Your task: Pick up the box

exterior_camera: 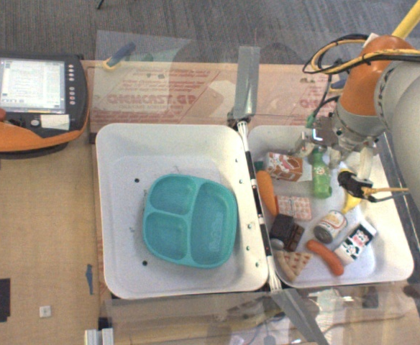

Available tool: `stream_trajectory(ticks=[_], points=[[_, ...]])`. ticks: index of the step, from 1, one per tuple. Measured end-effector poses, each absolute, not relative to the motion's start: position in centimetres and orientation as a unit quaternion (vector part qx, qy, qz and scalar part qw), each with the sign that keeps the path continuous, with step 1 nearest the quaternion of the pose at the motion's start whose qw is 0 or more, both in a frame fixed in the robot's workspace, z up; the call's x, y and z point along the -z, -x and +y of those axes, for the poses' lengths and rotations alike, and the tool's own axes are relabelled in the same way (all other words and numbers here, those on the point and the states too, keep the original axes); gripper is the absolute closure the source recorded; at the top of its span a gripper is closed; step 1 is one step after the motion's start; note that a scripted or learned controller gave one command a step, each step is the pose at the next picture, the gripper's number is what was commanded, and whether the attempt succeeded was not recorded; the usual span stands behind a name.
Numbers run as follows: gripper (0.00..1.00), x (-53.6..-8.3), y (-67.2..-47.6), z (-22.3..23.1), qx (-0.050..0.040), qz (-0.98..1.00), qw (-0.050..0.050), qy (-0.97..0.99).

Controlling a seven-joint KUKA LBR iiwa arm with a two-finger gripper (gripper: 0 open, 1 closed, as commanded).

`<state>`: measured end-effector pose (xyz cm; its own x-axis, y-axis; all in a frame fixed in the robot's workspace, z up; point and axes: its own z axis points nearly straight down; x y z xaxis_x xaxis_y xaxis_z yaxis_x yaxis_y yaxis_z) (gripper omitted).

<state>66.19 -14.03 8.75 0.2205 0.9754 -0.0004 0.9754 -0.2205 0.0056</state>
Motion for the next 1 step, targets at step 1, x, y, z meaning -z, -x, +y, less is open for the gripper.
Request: stream_trajectory(ticks=[1], points=[[0.00,-15.26,-66.81,-14.15,-0.0006,0.671,0.002,-0.742]])
